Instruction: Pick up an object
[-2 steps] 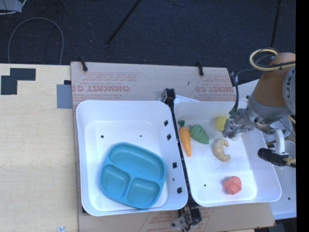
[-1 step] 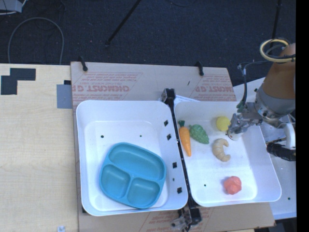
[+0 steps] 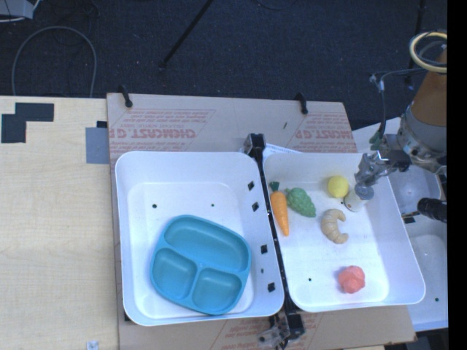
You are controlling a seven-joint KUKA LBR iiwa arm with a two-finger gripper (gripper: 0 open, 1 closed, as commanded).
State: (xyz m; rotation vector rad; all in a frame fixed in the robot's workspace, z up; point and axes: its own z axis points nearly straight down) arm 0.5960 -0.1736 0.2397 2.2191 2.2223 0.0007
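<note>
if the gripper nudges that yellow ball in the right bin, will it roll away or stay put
The yellow ball looks round and smooth, so a nudge would probably send it rolling. It lies near the right bin's far wall, which might stop it that way. It looks like a small toy, so probably light, and it could slip from the gripper if pinched off-centre.

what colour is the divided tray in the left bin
Light blue: the divided tray, clearest in the camera view.

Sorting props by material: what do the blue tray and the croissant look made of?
Blue tray: probably moulded plastic, with smooth matte compartments and rounded edges. Croissant: likely a plastic or rubber toy, uniformly tan and faintly ridged; the view is too small to tell which.
</note>
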